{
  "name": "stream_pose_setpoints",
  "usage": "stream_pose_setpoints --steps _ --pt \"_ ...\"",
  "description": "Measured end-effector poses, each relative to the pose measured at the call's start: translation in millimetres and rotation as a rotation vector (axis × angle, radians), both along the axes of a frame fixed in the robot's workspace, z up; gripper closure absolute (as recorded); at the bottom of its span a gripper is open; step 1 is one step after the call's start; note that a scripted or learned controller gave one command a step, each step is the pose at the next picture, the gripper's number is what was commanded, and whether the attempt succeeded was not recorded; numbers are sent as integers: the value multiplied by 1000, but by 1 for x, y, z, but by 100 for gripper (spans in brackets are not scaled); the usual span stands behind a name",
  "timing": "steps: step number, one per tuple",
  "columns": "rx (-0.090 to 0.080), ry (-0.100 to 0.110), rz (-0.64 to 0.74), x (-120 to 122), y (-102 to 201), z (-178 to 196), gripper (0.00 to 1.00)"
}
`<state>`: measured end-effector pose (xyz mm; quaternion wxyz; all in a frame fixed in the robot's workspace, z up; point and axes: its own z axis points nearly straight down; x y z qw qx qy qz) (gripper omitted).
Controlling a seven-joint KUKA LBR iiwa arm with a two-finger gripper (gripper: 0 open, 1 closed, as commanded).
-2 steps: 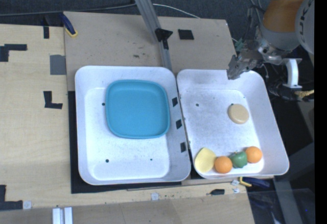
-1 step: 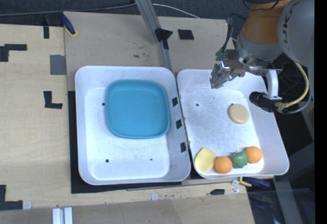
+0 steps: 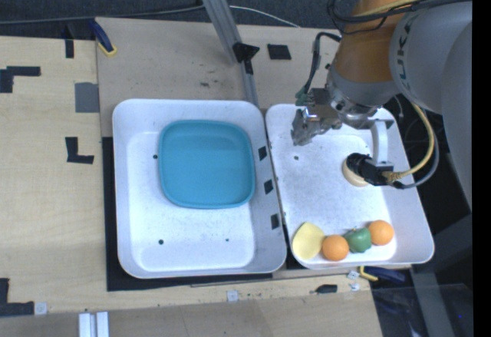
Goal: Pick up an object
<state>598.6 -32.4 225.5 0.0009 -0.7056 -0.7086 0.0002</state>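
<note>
My gripper [image 3: 304, 130] hangs over the far left part of the right bin [image 3: 330, 174], with nothing between its fingers that I can make out. Along the near edge of that bin lie a pale yellow piece [image 3: 308, 239], an orange ball [image 3: 334, 248], a green item [image 3: 358, 239] and a second orange ball [image 3: 380, 232]. All of them are well below the gripper in the view, apart from it.
The left bin [image 3: 138, 197] holds a square teal plate [image 3: 206, 163]. A grey metal pole [image 3: 222, 17] slants across the bench behind the bins. Cables trail over the dark floor at the back.
</note>
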Motion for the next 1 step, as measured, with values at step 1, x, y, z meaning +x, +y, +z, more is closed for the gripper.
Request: stream_pose_setpoints --steps 1 --pt "0 0 0 -23 44 -9 100"
